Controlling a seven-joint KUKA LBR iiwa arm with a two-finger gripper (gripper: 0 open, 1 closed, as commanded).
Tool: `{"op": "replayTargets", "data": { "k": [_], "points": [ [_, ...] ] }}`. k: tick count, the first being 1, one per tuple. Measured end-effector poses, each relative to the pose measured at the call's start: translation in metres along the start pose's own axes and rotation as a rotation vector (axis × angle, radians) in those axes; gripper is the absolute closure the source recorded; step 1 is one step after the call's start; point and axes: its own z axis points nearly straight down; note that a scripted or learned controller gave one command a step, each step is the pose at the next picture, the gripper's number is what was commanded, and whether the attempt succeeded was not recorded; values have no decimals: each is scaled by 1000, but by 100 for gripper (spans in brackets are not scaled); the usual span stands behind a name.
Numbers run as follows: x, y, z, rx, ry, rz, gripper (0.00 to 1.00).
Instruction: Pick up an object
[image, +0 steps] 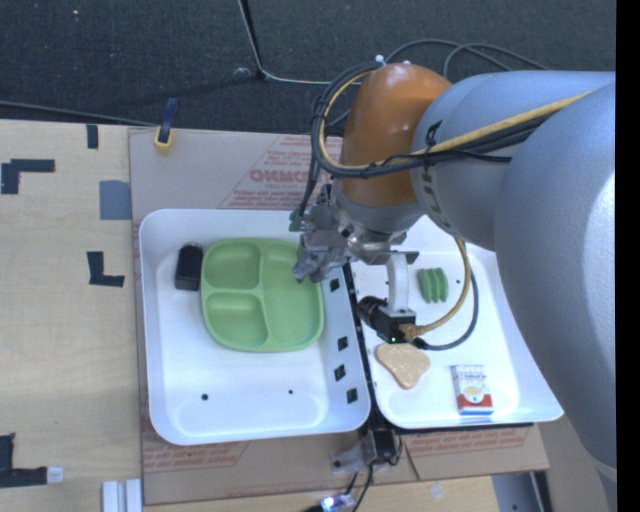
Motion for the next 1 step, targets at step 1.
{"op": "replayTargets", "data": {
  "k": [1],
  "points": [
    [-1, 1, 0, -1, -1, 2, 0]
  ]
}}
